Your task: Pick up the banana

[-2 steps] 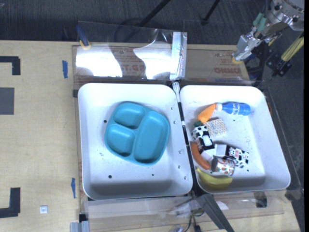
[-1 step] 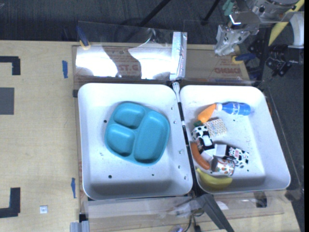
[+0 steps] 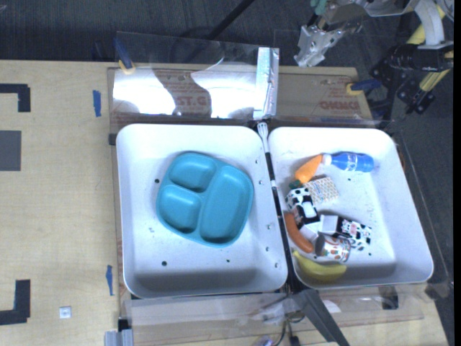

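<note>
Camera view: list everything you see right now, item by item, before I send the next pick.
Bins: 2, white, side by side on the bench; left bin, right bin.
Divided plate: 1, blue, middle of the left bin.
Banana: 1, yellow, near edge of the right bin, partly under other items.
Bottle: 1, blue with white cap, far side of the right bin.
Orange item: 1, beside the bottle's cap.
Cluttered small items: count unclear, black-and-white and orange, middle of the right bin.
Clear panel: 1, behind the left bin.
Gripper: 1, grey, above and beyond the right bin, holding nothing visible.
</note>
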You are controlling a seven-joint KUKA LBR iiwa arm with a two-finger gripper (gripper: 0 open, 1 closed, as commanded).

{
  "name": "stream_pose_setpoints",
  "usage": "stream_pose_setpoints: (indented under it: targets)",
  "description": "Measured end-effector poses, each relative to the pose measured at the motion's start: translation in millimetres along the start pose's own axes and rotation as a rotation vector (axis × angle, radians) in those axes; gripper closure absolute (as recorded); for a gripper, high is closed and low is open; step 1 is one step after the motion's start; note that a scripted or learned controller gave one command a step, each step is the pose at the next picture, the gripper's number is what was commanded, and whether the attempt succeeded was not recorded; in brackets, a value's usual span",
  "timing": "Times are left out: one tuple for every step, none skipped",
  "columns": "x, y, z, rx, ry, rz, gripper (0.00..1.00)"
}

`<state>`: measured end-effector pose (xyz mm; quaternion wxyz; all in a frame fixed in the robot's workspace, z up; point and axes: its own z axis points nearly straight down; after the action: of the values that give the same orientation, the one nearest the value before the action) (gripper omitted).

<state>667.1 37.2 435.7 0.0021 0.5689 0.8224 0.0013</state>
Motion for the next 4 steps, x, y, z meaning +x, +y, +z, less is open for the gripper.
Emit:
stream_pose_setpoints:
  targets:
    - [40.7, -21.1, -0.4, 0.004, 0.002, -0.228, 1.0]
    - [40.6, -21.2, -0.4, 0.004, 0.002, -0.228, 0.0]
    - [162.7, -51.5, 132.8, 0.004, 0.002, -0.123, 0.0]
    - [164.9, -74.3, 238.2, 0.005, 0.003, -0.118, 0.0]
